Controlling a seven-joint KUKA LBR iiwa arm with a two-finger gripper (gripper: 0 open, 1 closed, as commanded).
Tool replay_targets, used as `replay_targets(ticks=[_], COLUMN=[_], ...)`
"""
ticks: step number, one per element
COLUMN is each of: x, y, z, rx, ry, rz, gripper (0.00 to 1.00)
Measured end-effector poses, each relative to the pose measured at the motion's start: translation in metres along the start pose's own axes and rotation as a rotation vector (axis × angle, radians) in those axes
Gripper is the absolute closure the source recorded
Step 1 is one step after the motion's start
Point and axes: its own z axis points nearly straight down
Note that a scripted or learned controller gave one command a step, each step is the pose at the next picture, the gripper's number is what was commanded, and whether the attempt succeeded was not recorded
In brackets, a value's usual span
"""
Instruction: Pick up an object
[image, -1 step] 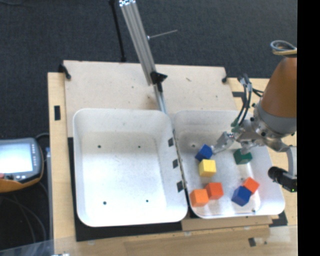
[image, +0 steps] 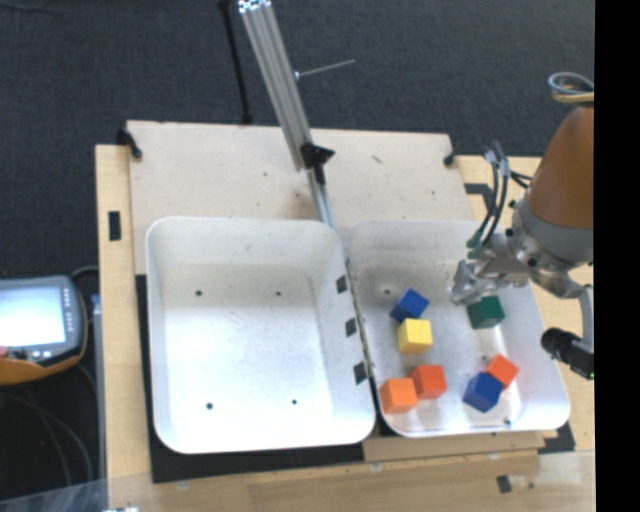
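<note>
Green block (image: 486, 313) sits just below the hand (image: 478, 285) (open or shut, I cannot tell) in the right bin (image: 545, 400).

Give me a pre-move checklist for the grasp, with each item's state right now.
1. Objects within the arm's bin: ok. The right bin holds the green block, a blue block, a yellow block and others.
2. Gripper over a target: ok. It sits just above and beside the green block.
3. Finger opening: cannot tell. The view is too blurred there.
4. Block held: not ok. Nothing shows between the fingers.
5. Room around the target: ok. The green block lies apart from the other blocks.
6. Bin wall near target: cannot tell. The arm covers that side.
</note>
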Motion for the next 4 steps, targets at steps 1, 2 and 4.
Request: replay_targets(ticks=[1, 2, 4], x=[0.046, 0.043, -0.007], y=[-0.004, -0.004, -0.034], z=[0.059, 0.056, 0.17], rx=[0.012, 0.006, 0.003], ry=[0.003, 0.002, 0.001], rz=[-0.009, -0.001, 0.003], gripper=[1.0, 0.0, 1.0])
